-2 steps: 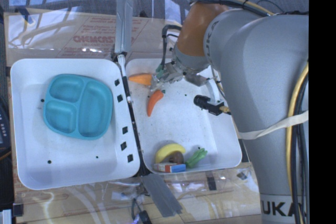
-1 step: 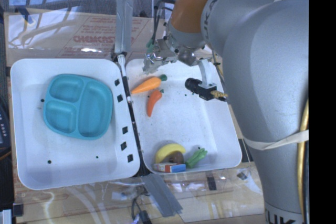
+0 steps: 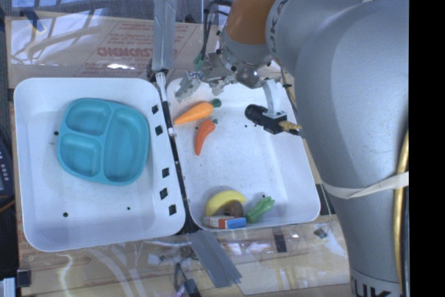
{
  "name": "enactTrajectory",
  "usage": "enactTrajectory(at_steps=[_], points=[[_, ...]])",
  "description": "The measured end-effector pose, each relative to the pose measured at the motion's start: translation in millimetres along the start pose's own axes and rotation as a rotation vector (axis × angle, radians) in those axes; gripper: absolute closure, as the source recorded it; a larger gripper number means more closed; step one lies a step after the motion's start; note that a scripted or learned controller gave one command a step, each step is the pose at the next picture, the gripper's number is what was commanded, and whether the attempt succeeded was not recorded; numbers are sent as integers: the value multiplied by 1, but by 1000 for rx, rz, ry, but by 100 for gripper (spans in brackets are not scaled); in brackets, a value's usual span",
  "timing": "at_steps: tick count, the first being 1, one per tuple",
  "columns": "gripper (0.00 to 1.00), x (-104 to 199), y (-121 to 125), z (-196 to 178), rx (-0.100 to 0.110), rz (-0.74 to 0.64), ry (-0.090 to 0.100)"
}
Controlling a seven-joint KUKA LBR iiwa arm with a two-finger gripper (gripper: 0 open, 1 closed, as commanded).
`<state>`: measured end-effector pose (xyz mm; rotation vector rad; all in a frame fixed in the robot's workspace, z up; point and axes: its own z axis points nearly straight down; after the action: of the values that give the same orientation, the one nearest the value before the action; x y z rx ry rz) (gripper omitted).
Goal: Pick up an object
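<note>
My gripper hangs over the far left corner of the right bin, open, with nothing between its fingers. Just below it lies an orange carrot with a green tip, pointing toward the divider. A smaller, darker orange carrot lies right beside it, nearer the front. At the bin's front edge sit a yellow banana-shaped piece, a green piece and a small red and blue box, all close together.
The left bin bears a blue divided plate. A grey divider with black clips runs between the bins. The big grey arm covers the right bin's far right side.
</note>
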<state>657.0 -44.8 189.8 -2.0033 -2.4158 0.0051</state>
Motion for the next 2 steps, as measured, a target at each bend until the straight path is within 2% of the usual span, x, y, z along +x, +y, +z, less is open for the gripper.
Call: enactTrajectory(at_steps=[1,2], points=[[0,-50,-21,71,3,-95,2],[0,-44,-34,101,1,-197,2]])
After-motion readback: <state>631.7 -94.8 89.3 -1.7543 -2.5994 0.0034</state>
